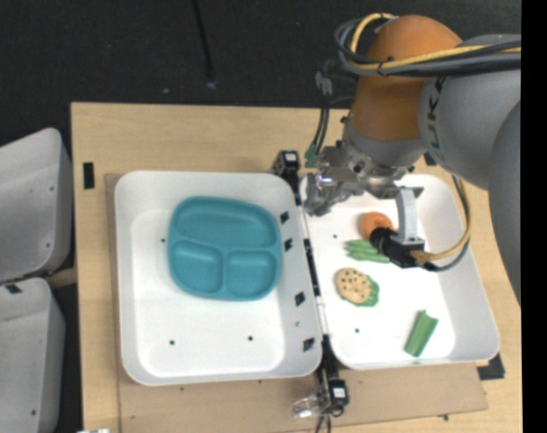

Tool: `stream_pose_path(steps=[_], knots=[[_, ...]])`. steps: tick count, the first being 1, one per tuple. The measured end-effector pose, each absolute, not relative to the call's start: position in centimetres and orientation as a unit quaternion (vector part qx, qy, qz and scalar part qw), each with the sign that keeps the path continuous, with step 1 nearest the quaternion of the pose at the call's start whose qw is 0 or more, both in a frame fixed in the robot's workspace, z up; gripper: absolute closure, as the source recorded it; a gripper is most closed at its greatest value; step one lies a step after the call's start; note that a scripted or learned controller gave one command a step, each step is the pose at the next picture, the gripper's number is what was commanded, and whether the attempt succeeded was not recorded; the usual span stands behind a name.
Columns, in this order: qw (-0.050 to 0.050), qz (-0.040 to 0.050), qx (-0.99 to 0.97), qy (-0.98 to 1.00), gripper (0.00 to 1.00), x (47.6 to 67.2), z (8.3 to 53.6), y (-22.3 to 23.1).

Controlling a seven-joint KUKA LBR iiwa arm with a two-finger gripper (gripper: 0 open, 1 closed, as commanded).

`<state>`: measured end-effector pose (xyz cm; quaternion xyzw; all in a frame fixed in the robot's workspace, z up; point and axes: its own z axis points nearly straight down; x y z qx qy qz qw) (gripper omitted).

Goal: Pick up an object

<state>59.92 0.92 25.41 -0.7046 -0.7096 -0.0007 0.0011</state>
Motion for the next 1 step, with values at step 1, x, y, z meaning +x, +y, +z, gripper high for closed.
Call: stream_pose_path(steps=[1], knots=[[0.001, -0.0005, -0.705, -0.71, 1.0, 58.0, 25.75, 5.95]])
